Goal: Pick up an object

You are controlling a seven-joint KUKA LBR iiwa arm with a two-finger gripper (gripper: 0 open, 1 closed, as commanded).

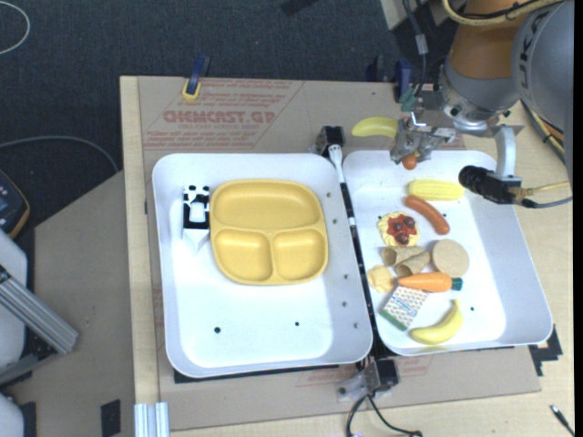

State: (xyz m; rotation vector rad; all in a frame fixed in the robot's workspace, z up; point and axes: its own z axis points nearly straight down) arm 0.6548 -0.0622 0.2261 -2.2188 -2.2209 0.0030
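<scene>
Gripper (412,156) above far-left corner of right bin (528,271), closed on small red-orange object (411,162). Corn cob (435,189), sausage (427,214), carrot (424,282), banana (435,326) lie in right bin. Yellow tray (269,228) in left bin (182,317).

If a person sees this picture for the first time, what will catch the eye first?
Probably the big yellow divided plate, which sits in the left bin. Next comes the cluster of toy food in the right bin, such as a carrot and a banana. Above that bin's far edge hangs the tool, with something small and red at its tip.
</scene>
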